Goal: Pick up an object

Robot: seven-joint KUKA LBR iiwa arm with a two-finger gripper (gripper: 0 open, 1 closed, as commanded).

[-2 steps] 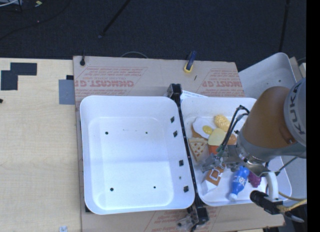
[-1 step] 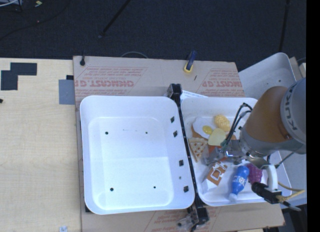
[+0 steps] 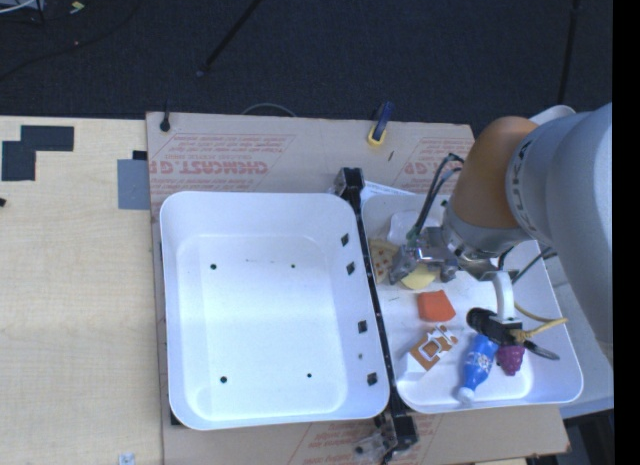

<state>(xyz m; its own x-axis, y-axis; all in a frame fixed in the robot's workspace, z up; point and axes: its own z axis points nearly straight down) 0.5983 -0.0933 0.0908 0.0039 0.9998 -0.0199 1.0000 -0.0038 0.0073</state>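
Camera view: pale wooden bench [image 3: 70, 303] against dark carpet floor [image 3: 300, 33], with black and grey patches [image 3: 130, 181] on the wood. A cardboard sheet [image 3: 260, 153] lies under both bins, a blue-yellow clamp [image 3: 380, 125] at its far edge. The left bin [image 3: 260, 293] touches the right bin [image 3: 545, 378]. In the right bin: yellow object [image 3: 420, 279], orange block [image 3: 435, 305], orange-white patterned piece [image 3: 432, 349], blue tube [image 3: 477, 363], purple object [image 3: 511, 358]. The arm [image 3: 560, 183] reaches in from the right, orange band bent down. The gripper [image 3: 413, 265] is low at the yellow object, near the bin divider; whether it is open or closed cannot be told.
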